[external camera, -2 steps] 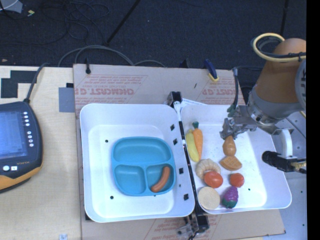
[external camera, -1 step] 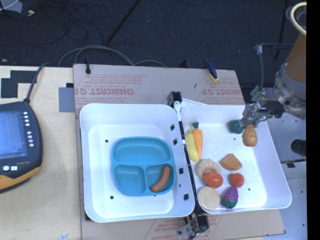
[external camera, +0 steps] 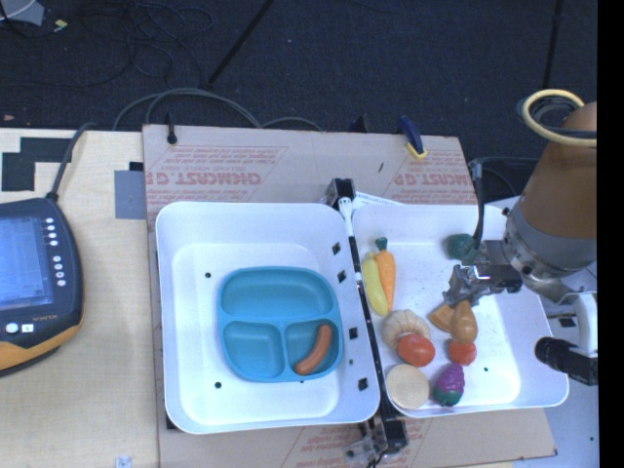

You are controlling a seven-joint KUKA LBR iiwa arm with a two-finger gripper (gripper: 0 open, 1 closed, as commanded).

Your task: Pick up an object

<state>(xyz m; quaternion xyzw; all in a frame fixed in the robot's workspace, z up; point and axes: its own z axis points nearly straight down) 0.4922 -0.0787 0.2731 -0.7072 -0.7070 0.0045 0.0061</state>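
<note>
step: approach/descent onto a pick, judged from the pose; two-finger metal gripper point(external camera: 466, 291) of the grey arm with orange band point(external camera: 565, 198) sits low over the right shallow white plastic bin point(external camera: 507, 390), the landmark here.
fingers: tips look close together right over the brown-orange pear-shaped toy food piece point(external camera: 459, 319); cannot tell if they're parted or closed, or if the piece is between them. Not calling it held.
target: that brown-orange piece, right-centre of the right bin, touching or just under the gripper tips.
neighbours in right bin: small red toy tomato point(external camera: 462, 351) just in front of target; larger red round toy point(external camera: 415, 349) and beige bun-like toy point(external camera: 404, 326) toward the bin's left; orange toy carrot point(external camera: 386, 273) and yellow toy corn point(external camera: 374, 285) by its left wall; purple toy point(external camera: 448, 383) and pale disc point(external camera: 409, 386) at front; dark green lump point(external camera: 460, 247) at back.
next move: likely needs a firm close on the target, then a straight lift clear of the tomato; crowding could cause a slip.
surface: left of the right bin, a second white bin point(external camera: 185, 261) with blue compartment plate point(external camera: 278, 322) holding a brown toy sausage point(external camera: 314, 349); cardboard sheet point(external camera: 292, 169) underneath.
room: light wood bench, teach pendant point(external camera: 34, 271) far left, dark carpet with cables behind.
</note>
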